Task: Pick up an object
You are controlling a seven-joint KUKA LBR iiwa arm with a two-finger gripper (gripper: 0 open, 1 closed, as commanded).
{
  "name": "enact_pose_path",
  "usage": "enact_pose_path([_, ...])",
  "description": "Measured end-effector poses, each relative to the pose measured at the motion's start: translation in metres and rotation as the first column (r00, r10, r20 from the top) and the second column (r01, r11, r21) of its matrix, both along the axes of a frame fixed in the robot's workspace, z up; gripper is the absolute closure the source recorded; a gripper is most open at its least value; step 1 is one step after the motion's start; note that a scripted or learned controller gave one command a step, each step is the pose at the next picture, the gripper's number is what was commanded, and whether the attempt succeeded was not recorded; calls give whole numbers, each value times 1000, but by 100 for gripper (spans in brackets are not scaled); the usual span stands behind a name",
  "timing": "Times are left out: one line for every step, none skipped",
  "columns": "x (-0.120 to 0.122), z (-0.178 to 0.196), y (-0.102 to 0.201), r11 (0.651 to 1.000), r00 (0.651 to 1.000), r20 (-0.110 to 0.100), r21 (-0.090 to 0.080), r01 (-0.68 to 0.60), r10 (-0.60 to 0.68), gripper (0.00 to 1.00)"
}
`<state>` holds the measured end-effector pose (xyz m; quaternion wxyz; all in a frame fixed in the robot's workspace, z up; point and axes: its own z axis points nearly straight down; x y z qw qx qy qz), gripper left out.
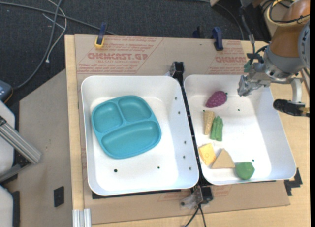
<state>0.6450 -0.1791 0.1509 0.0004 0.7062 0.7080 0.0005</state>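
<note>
My gripper point(244, 90) hangs over the far right part of the right bin point(275, 142), just right of a purple grape bunch point(216, 99) and apart from it. Nothing shows between its fingers. Below the grapes lie a tan stick point(208, 122) and a green pickle-like piece point(217, 128) side by side. Near the bin's front edge sit a yellow cheese piece point(207, 153), a tan wedge point(224, 160) and a round green item point(244, 170).
The left bin point(98, 172) holds a teal divided plate point(126, 125). A black divider point(184, 117) runs between the bins. Blue clamps point(102, 34) point(217, 38) grip the cardboard's far edge. The arm's orange band point(290, 26) stands at the upper right.
</note>
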Motion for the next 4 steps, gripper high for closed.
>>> enact_pose_path([2, 45, -4, 1000, 1000, 4, -2, 2, -2, 100])
enact_pose_path([2, 91, 3, 1000, 1000, 4, -1, 1, -1, 100])
enact_pose_path([3, 112, 3, 1000, 1000, 3, -1, 1, -1, 100])
enact_pose_path([-16, 101, 49, 1000, 1000, -5, 1, 0, 0, 100])
